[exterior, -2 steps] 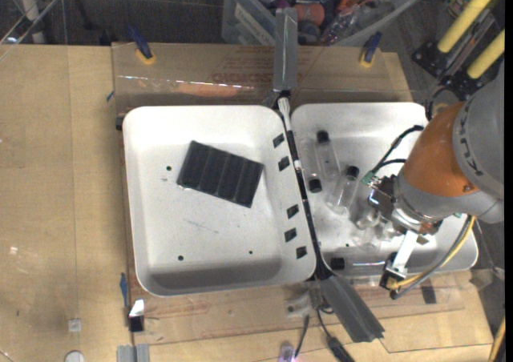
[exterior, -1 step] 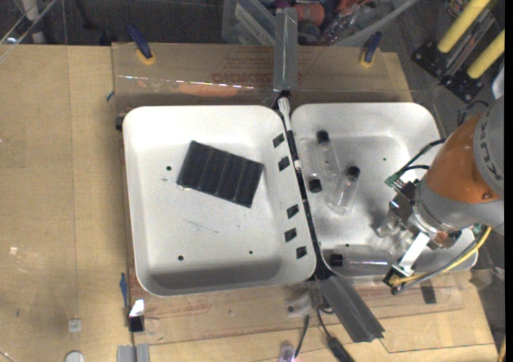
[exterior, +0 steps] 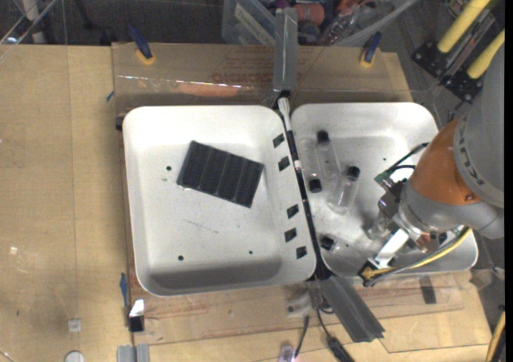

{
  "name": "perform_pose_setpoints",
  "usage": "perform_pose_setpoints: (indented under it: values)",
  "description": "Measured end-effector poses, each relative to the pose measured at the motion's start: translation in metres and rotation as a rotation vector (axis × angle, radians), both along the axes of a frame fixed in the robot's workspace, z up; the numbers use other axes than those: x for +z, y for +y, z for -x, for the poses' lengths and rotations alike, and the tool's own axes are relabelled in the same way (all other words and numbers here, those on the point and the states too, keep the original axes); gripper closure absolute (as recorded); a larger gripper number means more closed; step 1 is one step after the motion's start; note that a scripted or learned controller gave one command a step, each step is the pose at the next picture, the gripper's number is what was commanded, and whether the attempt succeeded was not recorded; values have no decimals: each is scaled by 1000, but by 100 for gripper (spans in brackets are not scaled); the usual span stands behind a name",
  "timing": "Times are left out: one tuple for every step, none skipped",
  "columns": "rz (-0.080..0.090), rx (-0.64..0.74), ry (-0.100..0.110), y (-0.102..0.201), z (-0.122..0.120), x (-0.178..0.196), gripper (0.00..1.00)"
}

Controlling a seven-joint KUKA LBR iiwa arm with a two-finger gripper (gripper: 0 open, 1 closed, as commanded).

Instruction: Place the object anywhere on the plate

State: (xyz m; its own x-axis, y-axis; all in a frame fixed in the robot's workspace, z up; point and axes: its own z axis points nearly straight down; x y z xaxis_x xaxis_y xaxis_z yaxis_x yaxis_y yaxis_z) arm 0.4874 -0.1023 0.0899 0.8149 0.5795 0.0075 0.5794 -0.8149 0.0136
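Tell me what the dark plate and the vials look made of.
Plate: matte dark grey or black, ribbed into parallel strips, with no glare; probably rubber or plastic, though I can't tell which. Vials: see-through bodies with black caps, the white bin showing through them; clear plastic or glass, can't tell which.

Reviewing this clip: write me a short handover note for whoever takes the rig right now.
Gripper: low over the right bin's near side; grip state not readable.
Plate: dark ribbed slab lying flat in the left bin, nothing on it.
Objects: small clear vials with black caps lie scattered in the right bin.
Done: nothing placed yet.
Left: pick a vial, carry it across the divider, set it on the plate.
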Motion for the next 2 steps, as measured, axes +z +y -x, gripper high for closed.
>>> perform_pose_setpoints:
  values:
    - [-8, 13, 19, 103, -7, 93, 100]
    - [-9, -35, 22, 151, 9, 93, 100]
